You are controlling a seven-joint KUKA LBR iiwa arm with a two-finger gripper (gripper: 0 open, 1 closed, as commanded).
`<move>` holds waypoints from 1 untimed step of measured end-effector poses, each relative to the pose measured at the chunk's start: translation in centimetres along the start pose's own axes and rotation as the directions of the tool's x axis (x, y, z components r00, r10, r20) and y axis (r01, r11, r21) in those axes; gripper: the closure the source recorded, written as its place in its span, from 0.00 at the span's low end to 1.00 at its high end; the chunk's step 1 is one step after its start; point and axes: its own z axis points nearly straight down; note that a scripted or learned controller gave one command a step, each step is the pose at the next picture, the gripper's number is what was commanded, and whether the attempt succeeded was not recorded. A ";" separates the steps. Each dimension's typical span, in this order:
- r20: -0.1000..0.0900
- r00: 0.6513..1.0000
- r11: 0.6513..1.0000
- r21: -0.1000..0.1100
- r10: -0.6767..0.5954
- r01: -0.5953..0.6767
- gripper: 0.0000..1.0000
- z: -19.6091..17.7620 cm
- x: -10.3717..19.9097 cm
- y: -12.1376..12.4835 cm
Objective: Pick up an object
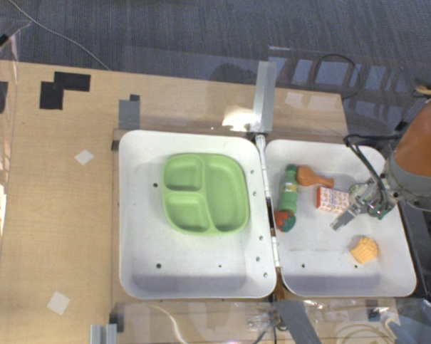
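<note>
White right bin (382, 282) holds a green bottle (289, 195), a red-patterned carton (331, 200) with unreadable print, and the hand (345, 218), grip state unclear.

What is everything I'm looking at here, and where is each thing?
bins: two, white, side by side on the bench
tray: one, green, three compartments, middle of left bin
bottle: one, green, left side of right bin
strawberry: one, red and green, at the bottle's near end
drumstick: one, orange-brown, far part of right bin
carton: one, red and white, middle of right bin
yellow block: one, near right part of right bin
arm: one, grey and orange, entering from right
gripper: one, over right bin beside the carton
</note>
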 end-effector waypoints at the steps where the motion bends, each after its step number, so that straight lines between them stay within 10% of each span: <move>1: 0.008 0.961 0.961 -0.006 0.278 -0.278 0.00 -1.8 -5.0 2.9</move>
